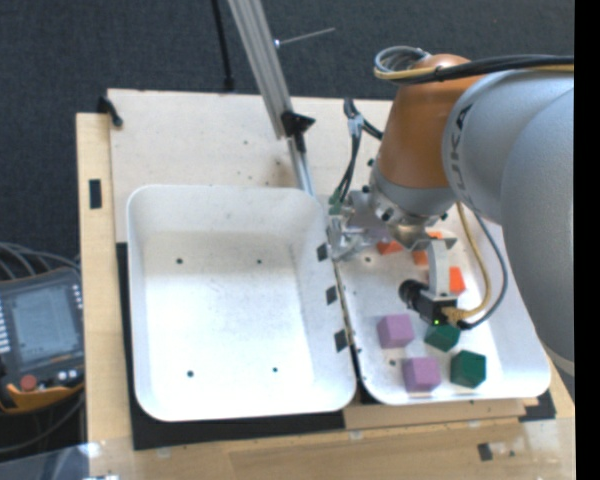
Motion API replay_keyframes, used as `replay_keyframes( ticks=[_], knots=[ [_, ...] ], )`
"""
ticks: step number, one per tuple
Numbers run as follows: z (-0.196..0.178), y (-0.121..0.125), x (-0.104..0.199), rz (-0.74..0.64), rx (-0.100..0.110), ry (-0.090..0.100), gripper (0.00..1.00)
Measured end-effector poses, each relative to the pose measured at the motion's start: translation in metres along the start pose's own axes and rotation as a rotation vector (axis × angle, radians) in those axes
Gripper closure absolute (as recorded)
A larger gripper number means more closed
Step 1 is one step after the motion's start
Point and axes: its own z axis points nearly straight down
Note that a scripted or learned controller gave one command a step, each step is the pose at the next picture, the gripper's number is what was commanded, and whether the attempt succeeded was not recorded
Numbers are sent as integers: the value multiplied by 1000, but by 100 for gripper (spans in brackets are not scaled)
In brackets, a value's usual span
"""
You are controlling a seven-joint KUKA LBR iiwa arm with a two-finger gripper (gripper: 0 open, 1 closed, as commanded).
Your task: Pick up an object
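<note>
Blocks lie in the right smooth white bin [500, 383]: two matte purple cubes [395, 330], two green [468, 368], orange bits [456, 280]. My metal claw [352, 230] hangs above them; grip state unclear.

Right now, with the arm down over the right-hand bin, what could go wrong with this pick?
1. The hand sits near the divider between the bins, away from the purple blocks and green blocks, so it may close on nothing.
2. It could scrape the bin wall there.
3. The blocks are clustered at the near edge, and a descent could nudge neighbours instead of isolating one.
</note>
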Motion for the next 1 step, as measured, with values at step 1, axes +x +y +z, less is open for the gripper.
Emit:
replay_keyframes(
  ticks=[1],
  knots=[
    [-1,31,43,0,0,0,100]
  ],
)
